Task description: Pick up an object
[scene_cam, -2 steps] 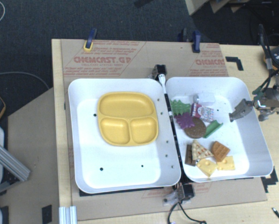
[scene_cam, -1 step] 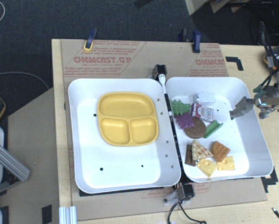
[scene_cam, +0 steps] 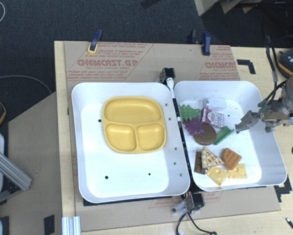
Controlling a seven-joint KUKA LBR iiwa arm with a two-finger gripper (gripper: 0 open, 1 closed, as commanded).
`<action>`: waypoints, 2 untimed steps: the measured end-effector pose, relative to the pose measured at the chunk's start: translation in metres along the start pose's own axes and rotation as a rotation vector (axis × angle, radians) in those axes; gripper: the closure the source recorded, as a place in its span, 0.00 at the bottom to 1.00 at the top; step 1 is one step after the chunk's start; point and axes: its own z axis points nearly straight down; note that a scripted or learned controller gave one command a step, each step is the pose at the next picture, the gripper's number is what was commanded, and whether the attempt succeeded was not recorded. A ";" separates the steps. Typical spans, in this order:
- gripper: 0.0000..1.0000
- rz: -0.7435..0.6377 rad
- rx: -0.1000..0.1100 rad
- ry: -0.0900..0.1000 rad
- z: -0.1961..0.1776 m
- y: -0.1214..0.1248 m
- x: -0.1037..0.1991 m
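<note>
Item: my gripper, over right bin, finger state not discernible. Nearest: green piece, just left. Then brown disc, purple grapes. Farthest: yellow divided tray, left bin.

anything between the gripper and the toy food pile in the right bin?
Nothing visible. The gripper sits over bare floor of the right bin, and the nearest piece, the green piece, lies just left of it with an open gap between. The yellow tray is in the left bin.
</note>
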 end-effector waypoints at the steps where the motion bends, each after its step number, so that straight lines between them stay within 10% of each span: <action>1: 0.00 0.000 0.002 0.001 0.064 -0.001 -0.002; 2: 0.00 0.000 0.001 0.000 0.122 -0.003 -0.011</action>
